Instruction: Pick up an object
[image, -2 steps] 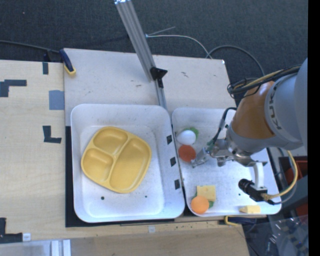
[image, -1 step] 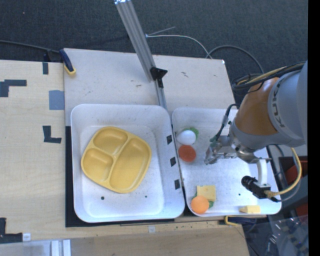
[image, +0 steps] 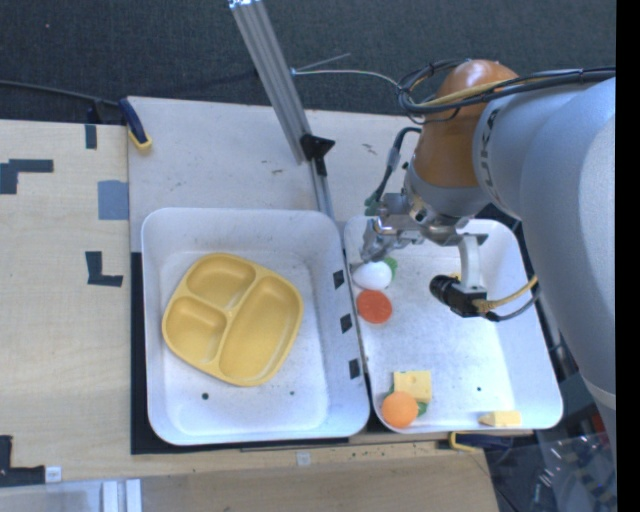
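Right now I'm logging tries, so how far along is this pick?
Done: the claw has reached the right bin, low over the white ball. In hand: nothing visibly held. Left: grasping and lifting; the ball, red piece, orange ball and yellow block all lie in the bin.

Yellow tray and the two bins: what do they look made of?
Yellow tray: likely moulded plastic, matte to satin; uniform colour, rounded compartment ridges, soft highlights. Left bin and right bin: probably thin formed white plastic, smooth and slightly glossy; rolled rims, rounded corners, dark specks on the floor. Coated metal can't be ruled out from look alone.
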